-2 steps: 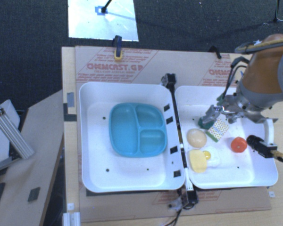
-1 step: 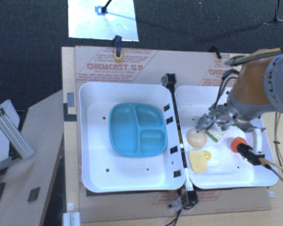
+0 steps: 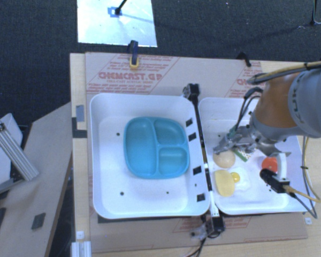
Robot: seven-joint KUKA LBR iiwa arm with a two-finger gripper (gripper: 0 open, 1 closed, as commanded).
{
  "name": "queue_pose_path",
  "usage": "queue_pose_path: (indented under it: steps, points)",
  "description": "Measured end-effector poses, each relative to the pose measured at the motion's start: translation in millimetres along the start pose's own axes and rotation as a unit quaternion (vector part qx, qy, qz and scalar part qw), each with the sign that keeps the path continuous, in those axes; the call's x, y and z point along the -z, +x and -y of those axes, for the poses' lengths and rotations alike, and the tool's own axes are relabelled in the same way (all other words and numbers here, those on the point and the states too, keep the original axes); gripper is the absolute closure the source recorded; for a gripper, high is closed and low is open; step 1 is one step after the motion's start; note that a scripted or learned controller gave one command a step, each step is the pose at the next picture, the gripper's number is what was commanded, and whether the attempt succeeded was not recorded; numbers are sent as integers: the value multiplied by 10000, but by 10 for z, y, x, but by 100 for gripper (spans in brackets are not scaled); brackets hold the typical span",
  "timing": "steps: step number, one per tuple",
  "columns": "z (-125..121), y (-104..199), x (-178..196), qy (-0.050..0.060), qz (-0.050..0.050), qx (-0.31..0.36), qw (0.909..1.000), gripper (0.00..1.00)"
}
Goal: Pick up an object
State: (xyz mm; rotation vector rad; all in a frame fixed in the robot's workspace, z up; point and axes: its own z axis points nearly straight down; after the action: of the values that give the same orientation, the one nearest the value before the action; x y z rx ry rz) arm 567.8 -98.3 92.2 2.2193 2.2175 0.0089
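Note:
My gripper hangs low over the middle of the right bin, reaching in from the right. Just below it lies a beige, egg-shaped object, very close to or touching the gripper's tip. A pale yellow object with a brighter yellow knob sits in front of that, next to a small white piece. An orange-red object lies to the right, partly behind the arm. A bit of green shows under the gripper.
A blue divided plate lies in the middle of the left bin. A black-clipped divider separates the two bins. The grey arm with its orange band covers the right bin's far right part.

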Motion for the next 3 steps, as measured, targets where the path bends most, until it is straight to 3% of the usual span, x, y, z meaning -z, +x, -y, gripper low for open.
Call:
queue_pose_path:
  steps: [1, 2, 3]
  points:
    - [-23, -32, 123, -63, 50, -3, 10000, 100]
    - [-62, -21, 557, 8, 8, 21, 10000, 100]
    - [6, -66, 1121, -2, 12, 17, 10000, 100]
